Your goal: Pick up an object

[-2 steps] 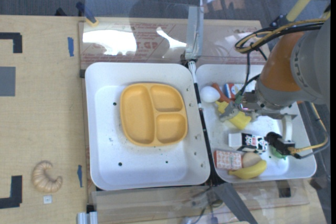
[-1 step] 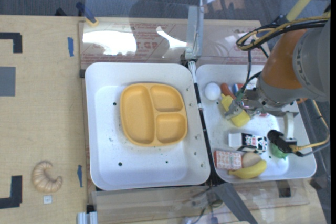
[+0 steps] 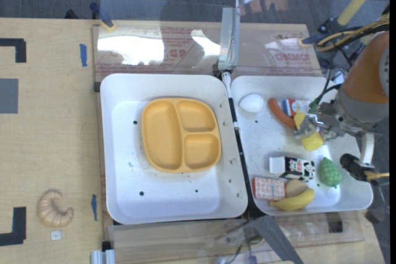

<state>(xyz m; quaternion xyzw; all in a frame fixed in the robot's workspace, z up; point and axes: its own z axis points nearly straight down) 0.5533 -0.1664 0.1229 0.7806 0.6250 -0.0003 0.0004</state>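
Hand down low in the right bin, right over the yellow block, apparently lining up a grasp; finger state impossible to tell. Crowded there: orange sausage just left, white egg further left, green toy and banana nearer. Yellow divided plate alone in left bin.

A croissant lies on the wooden bench.

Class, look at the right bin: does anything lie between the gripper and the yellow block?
Nothing visible. The gripper hangs just above the yellow block, with only bare bin floor around them.
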